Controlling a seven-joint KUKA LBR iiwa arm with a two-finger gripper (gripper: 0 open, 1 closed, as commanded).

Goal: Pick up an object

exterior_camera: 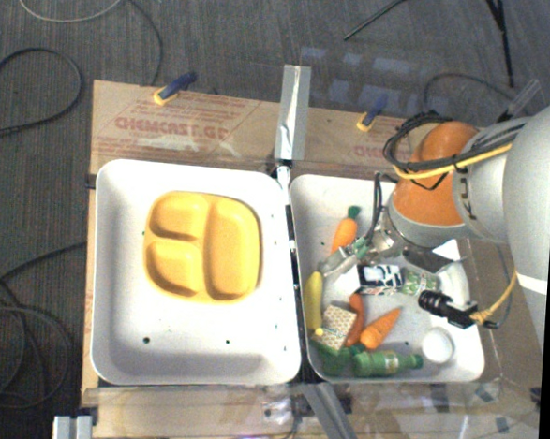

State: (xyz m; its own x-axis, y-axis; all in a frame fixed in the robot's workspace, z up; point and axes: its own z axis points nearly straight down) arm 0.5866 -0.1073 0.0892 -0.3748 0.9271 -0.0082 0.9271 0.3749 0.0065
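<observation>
Grey arm [531, 185], orange band [438, 174], black cables, metallic tool [352, 257]

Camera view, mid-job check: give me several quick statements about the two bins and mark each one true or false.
1. The yellow divided tray lies in the left bin. True.
2. The toy carrot with the green top lies in the left bin. False: it lies in the right bin, near its upper left part.
3. The green bottle lies on its side near the right bin's front wall. True.
4. The yellow banana sits on the divided tray. False: it lies in the right bin, along its left wall.
5. The gripper is over the right bin. True.
</observation>
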